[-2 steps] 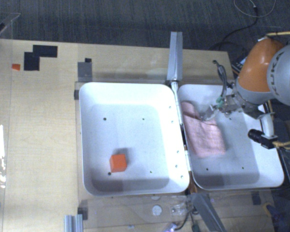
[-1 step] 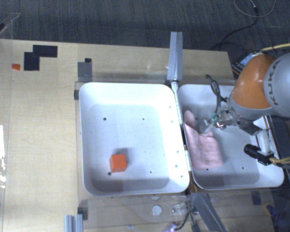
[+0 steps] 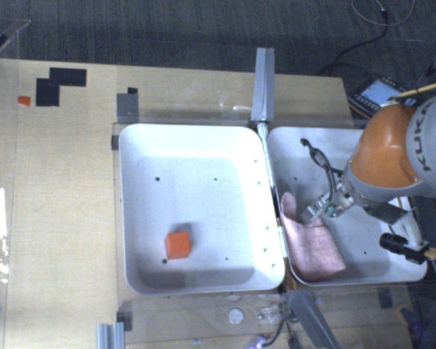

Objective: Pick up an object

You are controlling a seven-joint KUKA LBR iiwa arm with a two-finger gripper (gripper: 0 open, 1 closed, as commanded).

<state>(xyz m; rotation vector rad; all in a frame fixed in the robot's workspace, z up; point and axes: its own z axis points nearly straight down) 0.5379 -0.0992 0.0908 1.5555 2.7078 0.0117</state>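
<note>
A pink cloth (image 3: 310,244) lies along the left wall of the right bin (image 3: 363,267), crumpled into a long strip. My gripper (image 3: 325,209) hangs over the cloth's upper end, reaching in from the right under the orange wrist band (image 3: 384,155). Its tip is right at the cloth's top edge; I cannot tell if it touches. An orange block (image 3: 178,245) sits in the left bin (image 3: 152,151), near its front left corner, far from the gripper.
A grey metal post (image 3: 262,86) stands at the back between the two bins. A black cable (image 3: 316,155) curls over the back of the right bin. Black and orange markers (image 3: 54,86) lie on the wooden bench at the far left.
</note>
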